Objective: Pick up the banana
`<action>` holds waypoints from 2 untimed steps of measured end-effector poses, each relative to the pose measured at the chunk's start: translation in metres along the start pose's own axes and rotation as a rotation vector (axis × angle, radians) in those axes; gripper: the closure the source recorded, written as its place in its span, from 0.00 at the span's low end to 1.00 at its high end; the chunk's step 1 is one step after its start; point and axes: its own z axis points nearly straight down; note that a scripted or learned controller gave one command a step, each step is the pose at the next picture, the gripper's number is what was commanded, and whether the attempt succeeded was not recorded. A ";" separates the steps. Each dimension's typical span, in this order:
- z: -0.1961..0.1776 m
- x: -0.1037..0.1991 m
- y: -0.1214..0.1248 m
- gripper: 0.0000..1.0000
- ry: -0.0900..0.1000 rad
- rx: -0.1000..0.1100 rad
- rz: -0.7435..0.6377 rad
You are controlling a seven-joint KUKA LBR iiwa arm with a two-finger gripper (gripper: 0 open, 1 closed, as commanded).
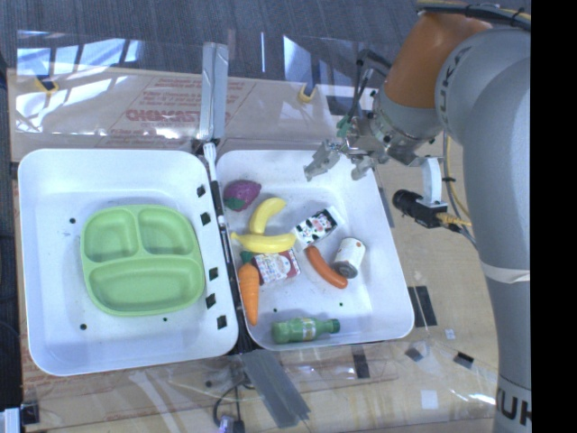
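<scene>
Two yellow bananas lie in the right bin (379,309): one banana (266,214) slants upright near the middle, and a second banana (264,242) lies flat just below it. My gripper (341,163) hangs above the bin's back edge, up and to the right of the bananas, well apart from them. Its fingers (318,165) are spread open with nothing between them.
Around the bananas lie a purple piece (241,193), a black-and-white carton (315,226), a white can (348,256), a sausage (325,267), a red-label packet (276,267), a carrot (250,291) and a green bottle (305,329). The left bin (45,206) holds a green divided plate (141,258).
</scene>
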 end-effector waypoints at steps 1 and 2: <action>0.057 0.060 -0.009 0.00 -0.001 -0.001 -0.179; 0.124 0.073 -0.011 0.00 0.000 0.000 -0.396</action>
